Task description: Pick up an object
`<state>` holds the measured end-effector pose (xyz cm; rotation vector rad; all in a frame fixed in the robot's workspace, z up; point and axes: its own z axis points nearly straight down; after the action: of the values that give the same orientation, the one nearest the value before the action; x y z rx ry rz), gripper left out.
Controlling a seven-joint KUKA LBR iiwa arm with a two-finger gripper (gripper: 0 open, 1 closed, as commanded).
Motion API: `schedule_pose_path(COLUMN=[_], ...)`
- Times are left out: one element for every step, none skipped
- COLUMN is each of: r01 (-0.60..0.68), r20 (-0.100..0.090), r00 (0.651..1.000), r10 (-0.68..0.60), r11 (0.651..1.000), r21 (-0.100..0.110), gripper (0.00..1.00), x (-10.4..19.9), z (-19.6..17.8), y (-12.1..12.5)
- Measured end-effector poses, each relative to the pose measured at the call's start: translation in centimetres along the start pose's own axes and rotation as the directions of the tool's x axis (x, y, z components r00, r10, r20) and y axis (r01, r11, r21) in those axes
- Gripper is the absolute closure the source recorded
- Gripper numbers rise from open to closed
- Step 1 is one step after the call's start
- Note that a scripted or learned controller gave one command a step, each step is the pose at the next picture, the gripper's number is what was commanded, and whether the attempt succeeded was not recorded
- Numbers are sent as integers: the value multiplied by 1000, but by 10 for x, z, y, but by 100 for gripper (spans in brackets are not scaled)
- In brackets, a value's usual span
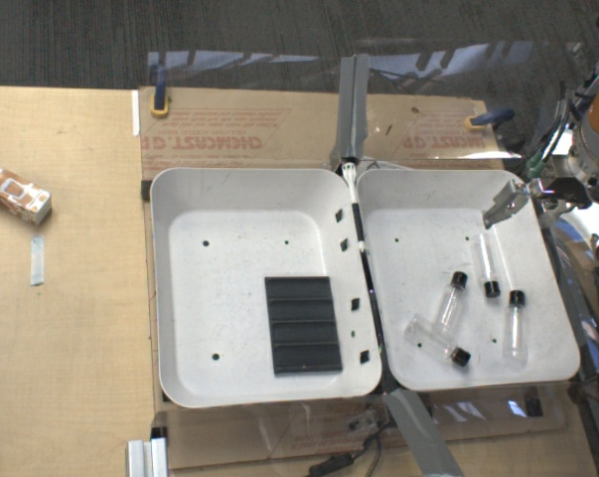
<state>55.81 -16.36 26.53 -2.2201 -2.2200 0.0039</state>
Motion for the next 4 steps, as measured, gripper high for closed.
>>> schedule_pose_path(r01=[129,-33,-32,-32], r20=[2,0,1,1], r00=[992,999,1000,999], r10=[-129,33,32,32], r11=[992,999,1000,999], r21=[-3,-1,0,0], gripper=[0,0,100,0], x=[-55,-59,-60,-60], z=[-45,-46,-54,-54], y=[-16,-53,-53,-53])
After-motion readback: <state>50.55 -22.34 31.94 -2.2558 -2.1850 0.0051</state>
